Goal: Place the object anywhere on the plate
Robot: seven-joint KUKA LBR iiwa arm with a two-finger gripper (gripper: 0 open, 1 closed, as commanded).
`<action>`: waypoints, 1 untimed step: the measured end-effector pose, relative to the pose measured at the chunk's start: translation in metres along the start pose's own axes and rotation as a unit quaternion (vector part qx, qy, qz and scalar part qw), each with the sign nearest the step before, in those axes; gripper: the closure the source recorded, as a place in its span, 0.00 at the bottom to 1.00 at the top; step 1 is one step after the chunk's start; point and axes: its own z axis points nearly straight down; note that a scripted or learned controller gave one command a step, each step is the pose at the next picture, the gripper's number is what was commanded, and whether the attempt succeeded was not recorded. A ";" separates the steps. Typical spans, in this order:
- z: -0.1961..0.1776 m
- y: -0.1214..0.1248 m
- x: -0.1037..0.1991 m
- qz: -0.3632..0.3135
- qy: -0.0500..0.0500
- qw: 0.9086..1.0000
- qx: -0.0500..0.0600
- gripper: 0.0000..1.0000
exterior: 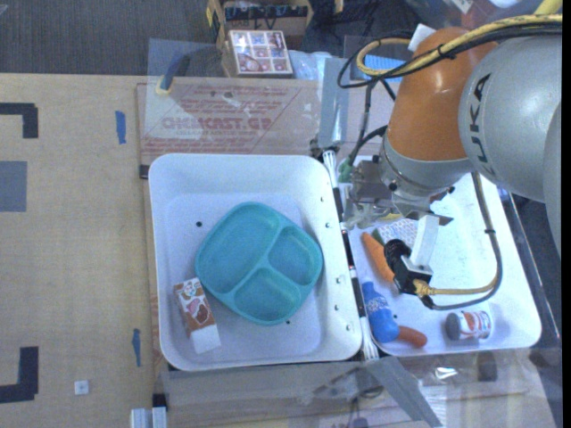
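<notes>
The arm (pixel 500 105) is positioned over the far part of the right bin (pixel 522 275), with the pincer (pixel 370 205) set low near the wall shared with the left bin (pixel 161 266). Whether the pincer is released or clenched cannot be told, as it is covered by the wrist.

No object is seen on the plate (pixel 259 261). The plate lies flat in the middle of the left bin, presumably so that it can be reached from any side. The object to be placed is judged to be in the right bin. The carrot (pixel 379 259) lies closest to the pincer. A blue bottle (pixel 379 315) and a small orange piece (pixel 412 335) lie nearer, and a can (pixel 470 325) lies at the near right.

A carton (pixel 196 315) stands just beside the plate's near-left edge. Open floor is left between the plate and the far and right walls of its bin.

For a transfer, the two adjoining bin walls must be cleared by lifting. The carrot and bottle lie close to that wall, so little room is judged available on their left side.
</notes>
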 end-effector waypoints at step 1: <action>0.021 -0.054 0.064 0.094 0.000 0.996 0.004 1.00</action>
